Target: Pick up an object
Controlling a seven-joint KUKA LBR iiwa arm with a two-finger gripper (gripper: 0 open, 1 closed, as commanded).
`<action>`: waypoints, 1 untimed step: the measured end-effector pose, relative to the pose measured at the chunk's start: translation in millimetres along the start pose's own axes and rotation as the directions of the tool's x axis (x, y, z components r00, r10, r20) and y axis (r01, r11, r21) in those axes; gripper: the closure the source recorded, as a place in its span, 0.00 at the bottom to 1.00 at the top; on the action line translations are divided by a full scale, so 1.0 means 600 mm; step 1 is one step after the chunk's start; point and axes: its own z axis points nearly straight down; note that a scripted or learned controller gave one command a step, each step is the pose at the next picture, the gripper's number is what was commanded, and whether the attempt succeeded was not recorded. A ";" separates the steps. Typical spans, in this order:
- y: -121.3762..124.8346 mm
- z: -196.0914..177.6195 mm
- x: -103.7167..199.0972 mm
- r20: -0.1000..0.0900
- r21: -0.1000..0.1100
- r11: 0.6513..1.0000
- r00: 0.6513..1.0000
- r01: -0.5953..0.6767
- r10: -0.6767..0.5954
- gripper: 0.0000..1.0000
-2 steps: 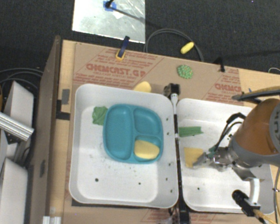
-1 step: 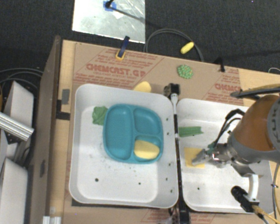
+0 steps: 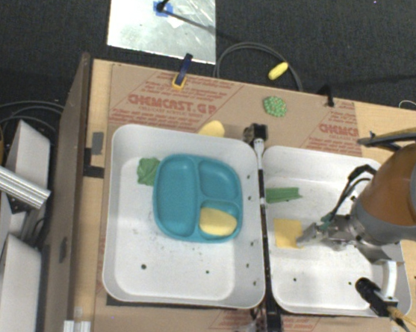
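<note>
Basically, end effector [image 3: 309,235] sits low in the right bin [image 3: 328,293], tips touching the right edge of the yellow flat piece [image 3: 286,232]; can't tell how far open it is or whether it grips anything. Green strip [image 3: 281,195] lies just above that piece. Left bin [image 3: 171,281] holds teal divided plate [image 3: 182,196] with yellow lump [image 3: 218,221] in its lower-right compartment, green leaf [image 3: 147,170] at its left rim.

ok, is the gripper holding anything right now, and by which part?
Cannot tell. The gripper sits low in the right white bin, its tip at the right edge of the flat yellow square piece, but a grasp isn't visible.
</note>
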 end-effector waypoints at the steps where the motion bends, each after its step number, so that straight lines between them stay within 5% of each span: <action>1: 0.124 -0.002 -0.108 0.005 -0.008 1.000 1.000 0.005 -0.005 0.00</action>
